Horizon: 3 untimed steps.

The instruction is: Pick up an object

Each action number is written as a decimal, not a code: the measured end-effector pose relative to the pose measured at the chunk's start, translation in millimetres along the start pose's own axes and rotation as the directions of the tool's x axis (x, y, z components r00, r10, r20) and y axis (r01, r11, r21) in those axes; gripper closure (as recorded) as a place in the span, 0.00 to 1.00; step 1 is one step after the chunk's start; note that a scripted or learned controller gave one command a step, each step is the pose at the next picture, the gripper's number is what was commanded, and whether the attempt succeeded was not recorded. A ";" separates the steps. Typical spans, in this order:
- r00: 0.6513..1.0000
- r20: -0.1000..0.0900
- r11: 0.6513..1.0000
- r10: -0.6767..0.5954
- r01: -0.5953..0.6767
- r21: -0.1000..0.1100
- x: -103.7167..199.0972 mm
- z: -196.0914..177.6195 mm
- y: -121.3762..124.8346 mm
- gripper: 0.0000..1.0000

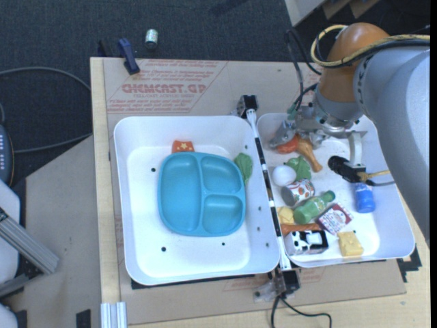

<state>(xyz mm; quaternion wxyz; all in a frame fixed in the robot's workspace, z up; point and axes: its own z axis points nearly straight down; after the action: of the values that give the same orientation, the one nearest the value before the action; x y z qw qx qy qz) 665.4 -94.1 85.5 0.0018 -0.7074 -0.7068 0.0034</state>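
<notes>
Two white bins share the surface; the arm bends over the right bin's toys, finger state unclear.

My bench, apparently board-topped with red lettering, bears two white bins side by side, touching.

1. A single fixed camera looks down at a slant on the worktop, taking in both white bins side by side.
2. The arm enters from the frame's right, its hand low over the right bin.
3. The left bin lies beyond the hand, toward mid-frame, with dark floor above and left.
</notes>
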 end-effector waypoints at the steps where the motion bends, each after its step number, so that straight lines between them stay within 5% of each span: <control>1: 1.000 0.000 1.000 0.000 0.000 0.006 -0.3 -9.1 -1.2 1.00; 2: 1.000 -0.003 1.000 -0.003 0.003 -0.008 68.0 -99.9 -41.0 1.00; 3: 1.000 -0.003 1.000 -0.002 0.002 -0.006 67.4 -99.1 -41.6 0.00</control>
<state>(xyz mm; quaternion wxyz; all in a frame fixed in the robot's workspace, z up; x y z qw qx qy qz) 624.7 -26.4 184.7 0.0007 -0.7068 -0.7074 0.0002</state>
